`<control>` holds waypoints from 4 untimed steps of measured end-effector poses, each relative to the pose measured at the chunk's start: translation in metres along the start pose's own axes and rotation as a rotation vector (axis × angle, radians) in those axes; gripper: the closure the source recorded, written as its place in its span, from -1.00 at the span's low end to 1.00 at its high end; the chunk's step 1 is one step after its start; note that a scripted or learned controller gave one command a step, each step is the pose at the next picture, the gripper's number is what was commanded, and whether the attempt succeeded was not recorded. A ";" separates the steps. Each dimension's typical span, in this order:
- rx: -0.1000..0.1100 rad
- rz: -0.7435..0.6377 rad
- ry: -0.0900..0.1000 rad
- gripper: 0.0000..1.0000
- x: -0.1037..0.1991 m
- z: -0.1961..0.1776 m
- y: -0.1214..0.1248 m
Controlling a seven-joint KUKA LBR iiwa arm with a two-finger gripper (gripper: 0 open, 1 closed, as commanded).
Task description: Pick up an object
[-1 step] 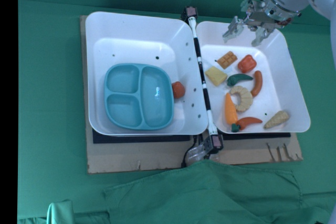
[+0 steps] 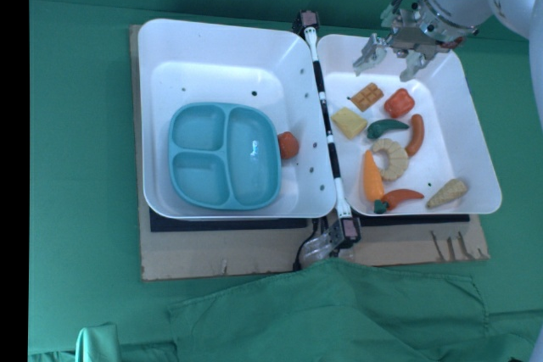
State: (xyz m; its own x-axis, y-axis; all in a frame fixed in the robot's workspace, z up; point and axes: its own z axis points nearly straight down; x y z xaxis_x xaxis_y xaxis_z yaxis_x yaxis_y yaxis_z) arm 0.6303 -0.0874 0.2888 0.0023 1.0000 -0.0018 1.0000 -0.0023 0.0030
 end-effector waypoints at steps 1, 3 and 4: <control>0.006 0.009 -0.002 -1.00 -0.070 0.070 -0.038; 0.014 -0.005 0.000 -1.00 -0.100 0.107 0.070; 0.013 -0.005 0.008 1.00 -0.096 0.093 0.070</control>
